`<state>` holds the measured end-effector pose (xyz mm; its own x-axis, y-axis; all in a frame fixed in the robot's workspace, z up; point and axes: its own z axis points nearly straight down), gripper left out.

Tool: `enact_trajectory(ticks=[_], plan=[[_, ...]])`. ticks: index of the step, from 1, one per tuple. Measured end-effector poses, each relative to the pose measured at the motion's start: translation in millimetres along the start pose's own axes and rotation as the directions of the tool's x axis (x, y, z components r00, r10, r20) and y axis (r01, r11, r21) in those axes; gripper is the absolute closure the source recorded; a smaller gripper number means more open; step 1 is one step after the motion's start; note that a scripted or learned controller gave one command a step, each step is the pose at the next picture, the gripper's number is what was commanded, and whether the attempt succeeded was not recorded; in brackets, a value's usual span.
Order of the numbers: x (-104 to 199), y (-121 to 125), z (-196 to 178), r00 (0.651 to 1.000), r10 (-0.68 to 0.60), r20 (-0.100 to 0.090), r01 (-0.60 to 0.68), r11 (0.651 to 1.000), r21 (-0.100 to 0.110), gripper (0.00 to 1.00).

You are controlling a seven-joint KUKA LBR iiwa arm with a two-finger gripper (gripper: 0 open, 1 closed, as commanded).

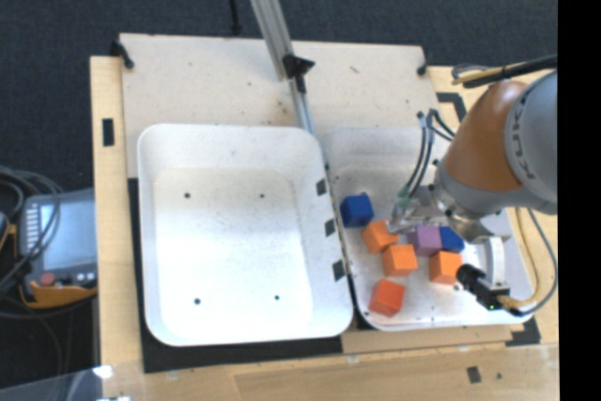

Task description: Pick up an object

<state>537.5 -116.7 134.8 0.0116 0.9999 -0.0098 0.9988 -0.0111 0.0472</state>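
Several small blocks lie in the right bin point(376, 155): a blue cube point(356, 209), an orange block point(378, 237), another orange block point(401, 259), a third orange one point(445, 267), a red-orange block point(387, 297), a purple block point(428, 239) and a second blue block point(452, 239). My gripper point(409, 223) reaches down from the grey and orange arm point(488, 150) into the cluster, just left of the purple block and above the orange ones. The wrist hides its fingertips.
The left bin point(235, 235) sits beside the right one, sharing a raised rim. A metal pole point(268, 9) slants up from between the bins. Cables hang beside the wrist. A monitor point(52, 239) stands at the far left, off the bench.
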Motion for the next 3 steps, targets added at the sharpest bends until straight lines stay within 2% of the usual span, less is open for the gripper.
enact_trajectory(ticks=[1, 2, 3], plan=[[5, 10, -59, 1.0, -0.015, -0.009, 0.016, 0.999, 0.04, 1.0], [-3, 20, -105, 1.0, -0.016, -0.009, 0.016, 0.999, 0.043, 1.0], [-4, 22, -134, 1.0, -0.017, -0.01, 0.018, 0.999, 0.043, 1.0]])
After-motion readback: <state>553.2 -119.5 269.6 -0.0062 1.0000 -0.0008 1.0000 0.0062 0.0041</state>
